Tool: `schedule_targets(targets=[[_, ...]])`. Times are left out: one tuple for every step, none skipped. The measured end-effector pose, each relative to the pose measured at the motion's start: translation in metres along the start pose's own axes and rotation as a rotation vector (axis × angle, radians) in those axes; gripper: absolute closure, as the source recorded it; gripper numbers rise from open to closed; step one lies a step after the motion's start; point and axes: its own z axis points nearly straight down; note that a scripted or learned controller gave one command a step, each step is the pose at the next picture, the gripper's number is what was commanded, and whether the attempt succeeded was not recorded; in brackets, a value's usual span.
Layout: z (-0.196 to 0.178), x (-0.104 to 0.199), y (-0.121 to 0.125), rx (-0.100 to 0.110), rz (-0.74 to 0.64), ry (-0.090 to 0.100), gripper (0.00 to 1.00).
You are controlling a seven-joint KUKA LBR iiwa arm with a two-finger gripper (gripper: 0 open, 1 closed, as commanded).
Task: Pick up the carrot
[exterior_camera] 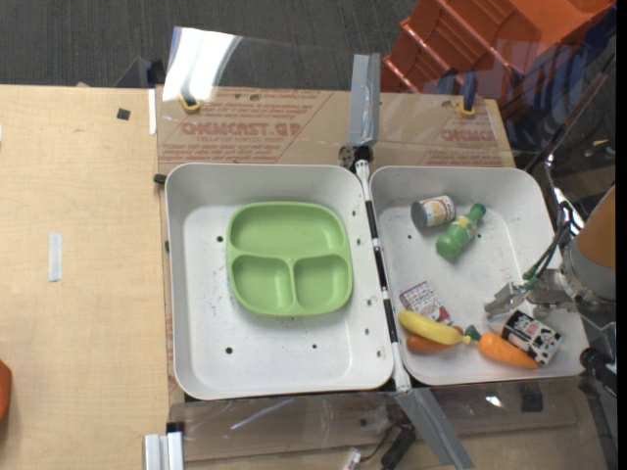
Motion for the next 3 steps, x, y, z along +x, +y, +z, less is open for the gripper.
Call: schedule_targets(targets=[[0.0026,0.1054,-0.0082,0.001,0.070,-0.012,0.00],[-0.0054,0.1047,-0.0088,0.004,0.075,-0.012,1.00],[-0.0054,0.1046,-0.0088,0.005,0.074,-0.011,0.00]])
